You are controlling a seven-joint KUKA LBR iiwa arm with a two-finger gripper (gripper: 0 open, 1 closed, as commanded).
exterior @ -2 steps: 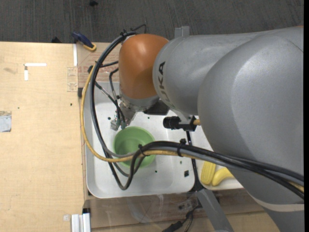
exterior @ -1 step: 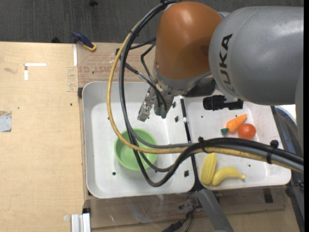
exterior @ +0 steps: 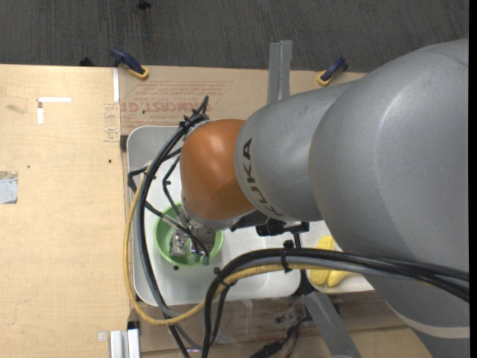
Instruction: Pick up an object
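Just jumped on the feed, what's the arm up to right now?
The arm reaches in from the right and hangs low over the left white bin. Its gripper is down at a green bowl-like object in that bin. A yellow object lies further right, partly hidden. Nothing is visibly held.

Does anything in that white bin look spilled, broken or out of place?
Nothing stands out. A round green bowl sits upright in the white bin under the gripper, and a yellow banana-like object lies further right. The arm hides much of the bin.
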